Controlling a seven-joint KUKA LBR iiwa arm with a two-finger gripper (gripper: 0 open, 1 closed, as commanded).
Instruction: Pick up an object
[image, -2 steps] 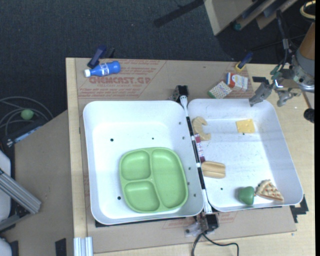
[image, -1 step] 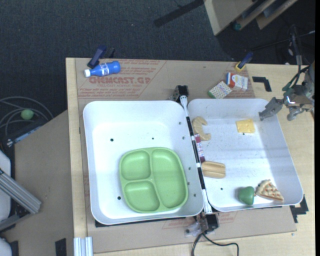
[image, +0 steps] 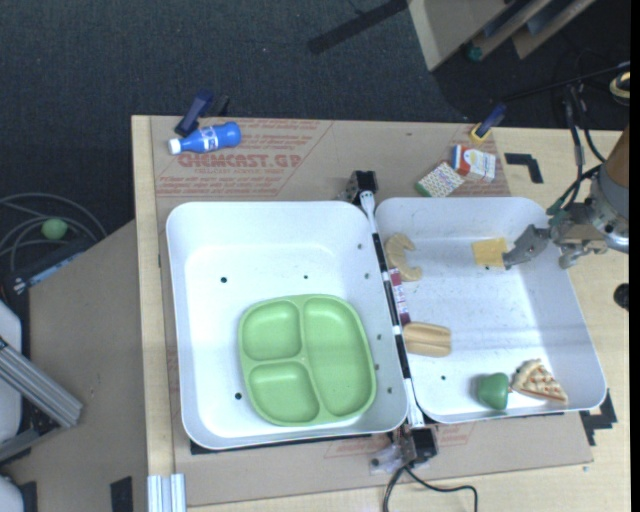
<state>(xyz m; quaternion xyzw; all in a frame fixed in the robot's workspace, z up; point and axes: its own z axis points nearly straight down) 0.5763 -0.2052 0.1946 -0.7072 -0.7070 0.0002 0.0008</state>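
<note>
While the bench edge nearest the camera is lying bare w/ a cable trailing off it, the left bin (image: 190, 300) is holding a green divided plate (image: 306, 359), sitting toward its near side, three compartments facing up. Right bin (image: 585, 330) is sitting just beside it, rims touching along the middle. Near corner of the right bin: a green round piece (image: 492, 390) is resting against a pizza slice (image: 541, 381), the two touching. Farther in, by the shared rim, a hot dog bun (image: 427, 339) is lying flat, apart from the rest. Beyond that, a tan curved piece (image: 401, 255) is sitting near the far-left corner, and a yellow block (image: 489, 251) is lying near the far wall. Gripper (image: 545, 247) is hovering just right of the yellow block, approx. over the bin's far-right part; fingers are spreading apart, nothing between them. Past the bins, on the cardboard, small boxes (image: 458, 170) and a blue-and-white bottle (image: 205, 139) are lying well apart.
</note>
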